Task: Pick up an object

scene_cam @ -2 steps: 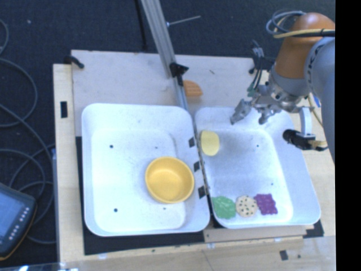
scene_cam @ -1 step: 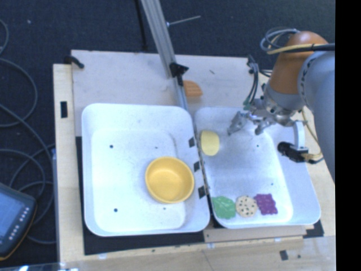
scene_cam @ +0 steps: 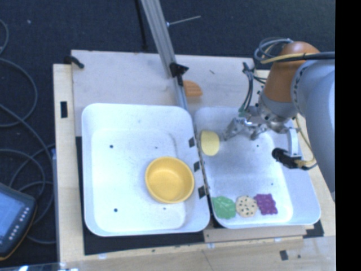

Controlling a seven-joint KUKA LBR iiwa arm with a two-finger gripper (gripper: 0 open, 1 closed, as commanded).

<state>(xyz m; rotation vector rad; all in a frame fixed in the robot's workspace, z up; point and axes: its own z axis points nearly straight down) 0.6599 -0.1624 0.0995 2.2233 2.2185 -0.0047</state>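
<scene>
My gripper hangs over the upper middle of the right bin, reaching in from the right under the orange wrist band. A pale yellow object lies against the right bin's left wall, just left of and below the gripper, apart from it. Along the right bin's front edge sit a green object, a round cookie and a purple object in a row. A yellow bowl rests in the left bin.
A slanted metal pole rises from behind the bins near their divide. An orange object lies on the bench behind the bins. Cables loop off the arm at the right.
</scene>
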